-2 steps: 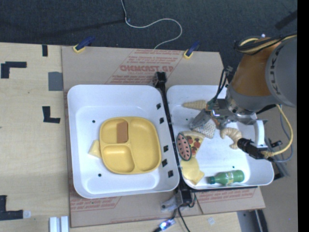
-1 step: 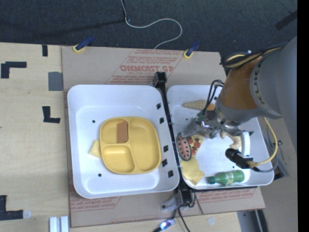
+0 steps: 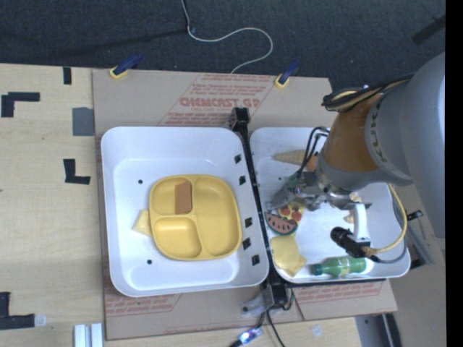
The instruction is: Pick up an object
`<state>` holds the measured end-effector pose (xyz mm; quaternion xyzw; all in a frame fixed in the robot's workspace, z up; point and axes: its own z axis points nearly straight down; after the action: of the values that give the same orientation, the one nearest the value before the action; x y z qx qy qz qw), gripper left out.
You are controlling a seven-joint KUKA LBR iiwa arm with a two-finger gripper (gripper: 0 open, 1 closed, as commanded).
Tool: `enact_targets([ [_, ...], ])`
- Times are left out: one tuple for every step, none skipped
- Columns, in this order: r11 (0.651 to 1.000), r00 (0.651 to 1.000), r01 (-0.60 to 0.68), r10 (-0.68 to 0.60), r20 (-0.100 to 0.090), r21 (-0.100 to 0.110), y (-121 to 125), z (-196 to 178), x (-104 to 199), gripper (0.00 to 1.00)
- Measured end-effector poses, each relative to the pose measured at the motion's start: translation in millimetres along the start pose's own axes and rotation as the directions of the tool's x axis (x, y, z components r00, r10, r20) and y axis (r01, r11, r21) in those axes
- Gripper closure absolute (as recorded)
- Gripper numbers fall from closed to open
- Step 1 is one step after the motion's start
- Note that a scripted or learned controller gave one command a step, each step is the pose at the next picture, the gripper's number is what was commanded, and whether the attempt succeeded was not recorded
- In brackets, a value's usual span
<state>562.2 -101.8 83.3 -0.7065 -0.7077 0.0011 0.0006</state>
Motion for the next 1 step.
enact_targets([
  [1.0, 1.0, 0.001, -0.001, -0.001, 0.0, 0.1, -10.7, 0.5, 1.0],
])
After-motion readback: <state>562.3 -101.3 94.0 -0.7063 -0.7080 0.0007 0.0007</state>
